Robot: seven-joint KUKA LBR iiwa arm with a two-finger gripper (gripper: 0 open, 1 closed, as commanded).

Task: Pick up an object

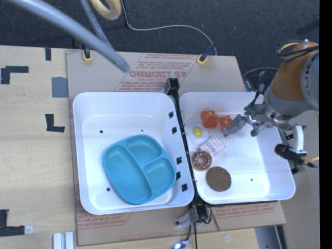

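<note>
Start at the lower edge of the frame: you see a brown round cookie (219, 179) lying in the lower middle of the right bin (259, 188), and just above and left of it a chocolate-glazed doughnut (202, 160). A small pink-and-white packet (214, 146) touches the doughnut's upper right side. In the left bin (88, 139) a blue divided plate (140, 167) lies tilted toward the lower left, well apart from everything else.

Moving up the frame, you find the arm (293, 84) coming in from the right edge, its grey body and orange band hanging over the right bin's upper right corner. The wrist bends leftward and downward, so the gripper (234, 125) points toward the middle of the right bin. You cannot tell whether its fingers are apart or together; they show only as one dark grey tip, and nothing is seen between them.

Just left of that tip lies a small orange-red piece (224, 121), touching or almost touching it. Beside that, further left, sits a larger orange-red object (209, 118), and below it a small yellow ball (197, 132) near the dark divider (179, 134) between the bins.

At the top of the frame you see the cardboard sheet (155, 71) under both bins, held by two yellow clamps (203, 57), and a grey hose (57, 17) crossing the upper left.
</note>
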